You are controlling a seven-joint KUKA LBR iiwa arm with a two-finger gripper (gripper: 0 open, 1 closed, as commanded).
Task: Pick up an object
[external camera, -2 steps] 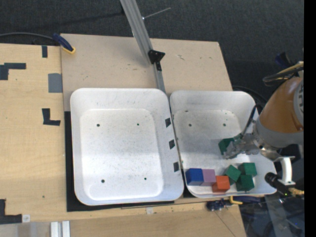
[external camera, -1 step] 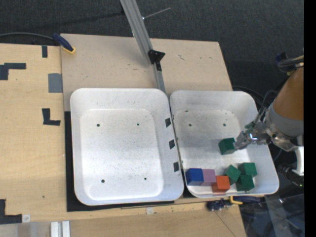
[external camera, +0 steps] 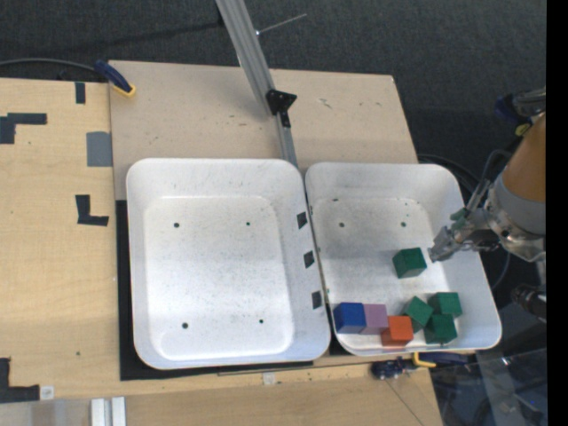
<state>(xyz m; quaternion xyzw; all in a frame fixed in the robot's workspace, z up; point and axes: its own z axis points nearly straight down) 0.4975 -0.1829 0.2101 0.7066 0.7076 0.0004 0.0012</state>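
Note:
In the right bin [external camera: 373, 185] a dark green cube [external camera: 409, 262] lies alone, right of the middle. Along the bin's near edge sit a blue cube [external camera: 350, 317], a lilac block [external camera: 375, 317], an orange cube [external camera: 398, 329] and three more green blocks [external camera: 435, 314]. My gripper [external camera: 442, 247] reaches in from the right, its tip just right of the lone green cube and slightly above it. Nothing shows between the fingers.
The left bin [external camera: 213, 176] stands beside the right one. A slanted metal pole [external camera: 248, 43] with a black clamp [external camera: 280, 102] crosses the bench behind the bins. The arm's wrist [external camera: 524, 202] hangs over the right bin's right rim.

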